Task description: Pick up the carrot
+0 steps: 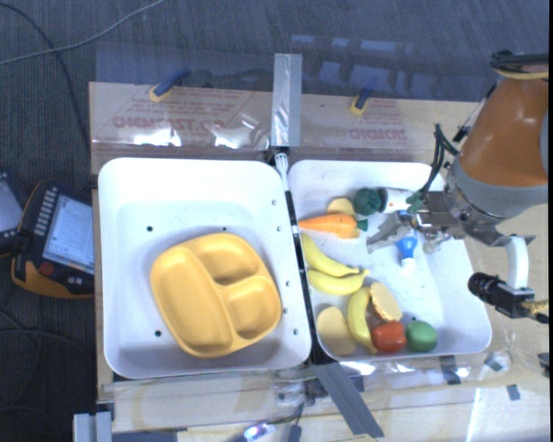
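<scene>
Camera view, read from the left: you have a pendant (60, 238) lying on the floor beside the bench, clear of the work. Next comes the left bin (129, 201), which carries a yellow tray (217, 293) with three compartments, set at a slant near the middle; it plays no evident part in this pick. A taped divider (287, 99) marks where the two bins meet.

The right bin (452, 288) holds all the produce. The carrot (329, 226) lies flat against that bin's left wall, near the top, its tip pointing left toward the wall. A green item (370, 199) sits just beside its thick end, and a banana (327, 263) lies just below it. You should judge this a tight spot: the wall on one side and neighbours on two others leave little room for a closing grasp. Further down sit a second banana (358, 316), a pale round piece (332, 328), a tomato (388, 336) and a lime (422, 336).

The gripper (387, 235) hangs low over the bin, to the right of the carrot and apart from it. Its fingers look spread, with nothing between them. A blue object (406, 247) lies beneath the gripper. The carrot is not yet grasped.
</scene>
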### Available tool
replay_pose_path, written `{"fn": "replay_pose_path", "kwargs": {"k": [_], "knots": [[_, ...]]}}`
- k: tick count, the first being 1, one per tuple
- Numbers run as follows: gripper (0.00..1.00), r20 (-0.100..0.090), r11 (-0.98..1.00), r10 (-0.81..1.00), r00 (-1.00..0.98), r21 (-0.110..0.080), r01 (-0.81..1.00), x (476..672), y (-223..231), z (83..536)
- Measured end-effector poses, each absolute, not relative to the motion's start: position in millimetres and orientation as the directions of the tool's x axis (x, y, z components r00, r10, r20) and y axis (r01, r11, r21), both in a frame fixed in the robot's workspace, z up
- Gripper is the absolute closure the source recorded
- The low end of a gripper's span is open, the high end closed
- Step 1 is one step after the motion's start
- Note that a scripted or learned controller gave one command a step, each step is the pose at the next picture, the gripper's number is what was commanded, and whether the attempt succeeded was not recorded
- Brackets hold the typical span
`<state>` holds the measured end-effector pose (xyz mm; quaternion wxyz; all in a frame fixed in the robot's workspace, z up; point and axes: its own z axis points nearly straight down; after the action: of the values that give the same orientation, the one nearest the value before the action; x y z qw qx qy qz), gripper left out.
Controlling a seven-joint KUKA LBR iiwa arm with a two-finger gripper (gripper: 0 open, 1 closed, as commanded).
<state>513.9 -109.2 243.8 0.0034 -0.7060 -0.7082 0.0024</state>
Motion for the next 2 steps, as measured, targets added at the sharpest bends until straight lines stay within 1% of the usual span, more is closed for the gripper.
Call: {"fn": "replay_pose_path", "kwargs": {"k": [1,2], "knots": [[0.0,-0.001,-0.159,0.987,0.159,-0.006,0.987,494.4,-129.6,269.9],[0.0,-0.002,-0.034,0.999,0.034,-0.006,0.999,518.4,-153.9,277.8]]}}
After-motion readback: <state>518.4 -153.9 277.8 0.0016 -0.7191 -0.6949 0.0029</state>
